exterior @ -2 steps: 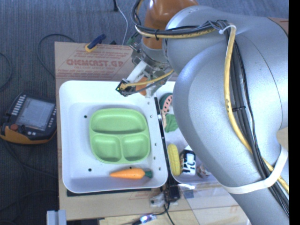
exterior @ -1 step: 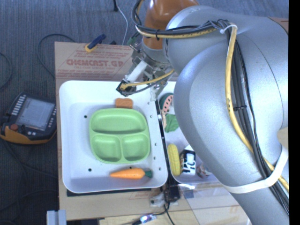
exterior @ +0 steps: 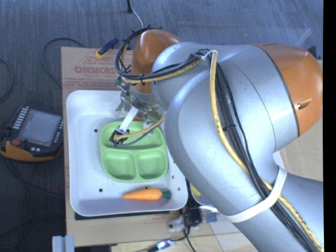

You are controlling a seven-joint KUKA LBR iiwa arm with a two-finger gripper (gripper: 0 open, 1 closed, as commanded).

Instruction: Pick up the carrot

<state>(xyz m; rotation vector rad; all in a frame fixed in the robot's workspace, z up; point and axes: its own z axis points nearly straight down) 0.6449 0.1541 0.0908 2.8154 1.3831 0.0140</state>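
The carrot (exterior: 143,195), by the white bin's (exterior: 79,140) near wall below the green divided tray (exterior: 134,164), strikes us as light, stiff and smooth, best pinched mid-body; whether the gripper (exterior: 131,106) is open, we cannot tell.

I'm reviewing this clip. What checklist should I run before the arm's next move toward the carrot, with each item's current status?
1. The carrot is in plain view with nothing covering it, lying in the white bin: ok.
2. The carrot is free of the green divided plate, lying outside it, toward the view's lower edge: ok.
3. The gripper is lined up over the carrot: not ok. It is over the plate's far side.
4. The carrot is held: not ok. It lies on the bin floor, apart from the gripper.
5. There is room to grasp between the carrot and the bin wall beside it: cannot tell.
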